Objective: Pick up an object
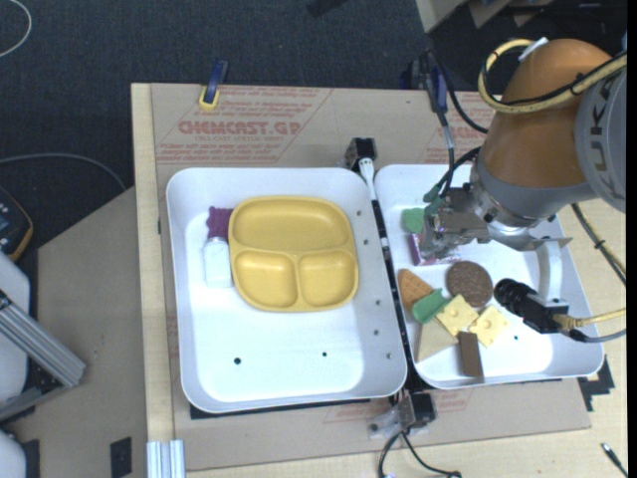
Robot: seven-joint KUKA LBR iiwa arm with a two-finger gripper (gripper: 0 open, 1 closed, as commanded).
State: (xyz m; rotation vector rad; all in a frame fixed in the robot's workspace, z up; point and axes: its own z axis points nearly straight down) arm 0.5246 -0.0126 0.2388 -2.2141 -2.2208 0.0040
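Note:
My gripper hangs low over the upper middle of the right bin, just above a cluster of toy food. Right under it a purple piece peeks out, and a green piece lies to its upper left. Below sit a brown round cookie, an orange wedge, a green block, yellow cheese pieces, a pale wedge and a brown bar. The wrist hides whatever is directly beneath it.
The left bin holds a yellow divided plate, with a purple item and a white item at its left side. The arm's orange band looms over the right bin's far corner.

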